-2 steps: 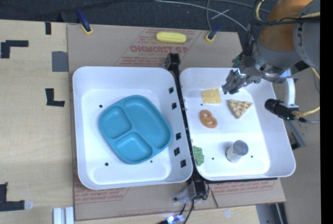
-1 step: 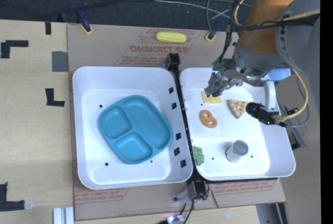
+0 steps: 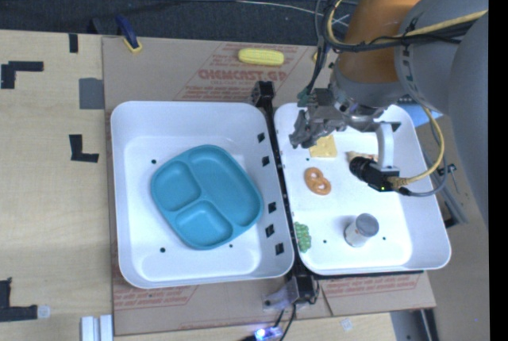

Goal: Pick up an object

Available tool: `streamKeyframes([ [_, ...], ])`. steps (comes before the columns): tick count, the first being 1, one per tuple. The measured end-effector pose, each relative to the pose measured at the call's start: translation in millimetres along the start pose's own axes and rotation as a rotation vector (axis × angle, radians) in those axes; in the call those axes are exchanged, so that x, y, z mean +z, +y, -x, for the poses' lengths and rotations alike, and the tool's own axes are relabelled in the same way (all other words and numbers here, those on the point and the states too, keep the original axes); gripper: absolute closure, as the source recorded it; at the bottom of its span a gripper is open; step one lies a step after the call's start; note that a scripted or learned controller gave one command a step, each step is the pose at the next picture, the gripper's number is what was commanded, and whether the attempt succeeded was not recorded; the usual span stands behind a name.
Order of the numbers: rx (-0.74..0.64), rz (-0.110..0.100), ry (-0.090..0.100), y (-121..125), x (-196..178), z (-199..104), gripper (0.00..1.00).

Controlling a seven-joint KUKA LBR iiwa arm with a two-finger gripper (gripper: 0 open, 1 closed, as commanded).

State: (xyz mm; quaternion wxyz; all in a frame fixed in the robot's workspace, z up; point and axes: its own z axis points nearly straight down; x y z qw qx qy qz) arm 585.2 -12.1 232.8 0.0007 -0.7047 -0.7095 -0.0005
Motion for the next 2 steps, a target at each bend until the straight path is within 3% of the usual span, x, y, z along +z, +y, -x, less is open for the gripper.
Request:
streamKeyframes([
  [2,0.0,-0.004,-0.001,-18.3,9.6,-110.9,1.0],
])
